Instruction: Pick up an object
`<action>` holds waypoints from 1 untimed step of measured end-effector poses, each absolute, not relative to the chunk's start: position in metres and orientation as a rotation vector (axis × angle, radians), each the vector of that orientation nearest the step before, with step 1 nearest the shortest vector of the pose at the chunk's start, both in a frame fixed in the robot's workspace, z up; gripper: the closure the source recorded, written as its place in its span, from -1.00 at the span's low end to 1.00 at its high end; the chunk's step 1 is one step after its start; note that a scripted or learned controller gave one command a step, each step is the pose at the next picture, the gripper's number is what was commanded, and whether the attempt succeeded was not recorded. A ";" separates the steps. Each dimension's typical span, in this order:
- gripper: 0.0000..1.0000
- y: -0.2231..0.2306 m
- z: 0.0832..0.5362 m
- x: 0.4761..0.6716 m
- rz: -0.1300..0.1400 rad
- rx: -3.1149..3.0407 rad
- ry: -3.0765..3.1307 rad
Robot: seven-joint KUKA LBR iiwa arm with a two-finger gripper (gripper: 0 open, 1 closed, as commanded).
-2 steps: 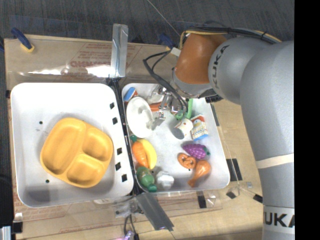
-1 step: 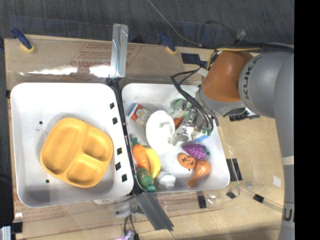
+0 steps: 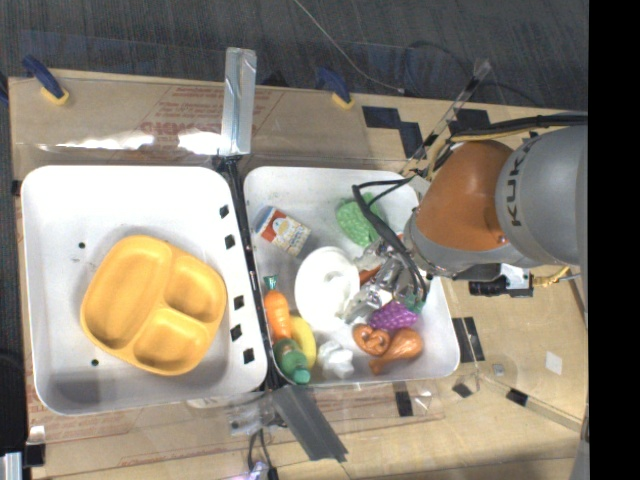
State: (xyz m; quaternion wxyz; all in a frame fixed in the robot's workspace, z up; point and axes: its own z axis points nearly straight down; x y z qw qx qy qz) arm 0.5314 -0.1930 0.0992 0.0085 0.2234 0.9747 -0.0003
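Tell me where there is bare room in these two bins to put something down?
The left bin has bare white floor all around the yellow divided plate, widest along its top edge. The right bin is free only near its top rim, above the small carton; lower down, the white plate, carrot, grapes and hand crowd it.

The right bin [image 3: 262, 182] is crowded: a white plate [image 3: 322, 280], carrot [image 3: 277, 313], grapes [image 3: 393, 317] and carton [image 3: 281, 230] leave little room. The left bin [image 3: 60, 208] holds a yellow tray [image 3: 152, 303], with bare floor around it.
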 end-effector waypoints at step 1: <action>-1.00 -0.185 0.100 0.488 -0.001 0.936 2.974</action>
